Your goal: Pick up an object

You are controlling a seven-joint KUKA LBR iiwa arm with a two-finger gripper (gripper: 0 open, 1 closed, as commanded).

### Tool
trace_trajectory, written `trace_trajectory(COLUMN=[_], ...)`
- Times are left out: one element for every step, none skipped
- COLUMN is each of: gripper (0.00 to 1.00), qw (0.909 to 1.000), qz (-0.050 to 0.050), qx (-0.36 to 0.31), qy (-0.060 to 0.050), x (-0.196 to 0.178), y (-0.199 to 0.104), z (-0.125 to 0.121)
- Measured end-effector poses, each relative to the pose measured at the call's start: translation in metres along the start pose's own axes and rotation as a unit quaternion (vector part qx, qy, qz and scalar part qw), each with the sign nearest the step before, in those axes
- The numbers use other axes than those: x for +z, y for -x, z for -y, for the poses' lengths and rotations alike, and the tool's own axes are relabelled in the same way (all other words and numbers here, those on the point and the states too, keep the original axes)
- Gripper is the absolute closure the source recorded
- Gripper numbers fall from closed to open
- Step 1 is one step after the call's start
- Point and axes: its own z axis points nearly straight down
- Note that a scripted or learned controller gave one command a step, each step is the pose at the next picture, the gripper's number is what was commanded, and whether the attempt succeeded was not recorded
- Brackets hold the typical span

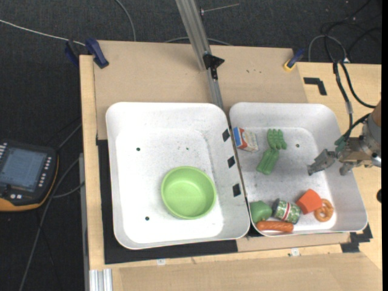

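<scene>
The likeliest failure is a bad pick in the crowded near corner of the right bin [291, 111] — the orange block [308, 200], pretzel [324, 210], can [285, 211], carrot [274, 226] and green pepper [260, 210] sit touching or just beside one another, so fingers may jam or nudge them. The gripper [327, 160] hangs over the bin's right side, apparently empty; the jaws' spread I cannot tell — the view is too blurred.

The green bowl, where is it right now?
The green bowl sits alone in the left bin, toward its near right part, close to the divider beside the right bin.
</scene>
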Motion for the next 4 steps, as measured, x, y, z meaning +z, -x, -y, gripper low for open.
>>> trace_trajectory(gripper=[0.00,0.00,1.00,1.00], qw=[1.0000,1.0000,1.0000,1.0000], qz=[0.000,0.000,0.000,0.001], qx=[0.000,0.000,-0.001,-0.001], qy=[-0.001,0.000,0.003,0.004], x=[0.060,0.104,0.092,0.046], y=[0.006,0.005,0.006,-0.002], z=[0.003,0.004,0.003,0.004])
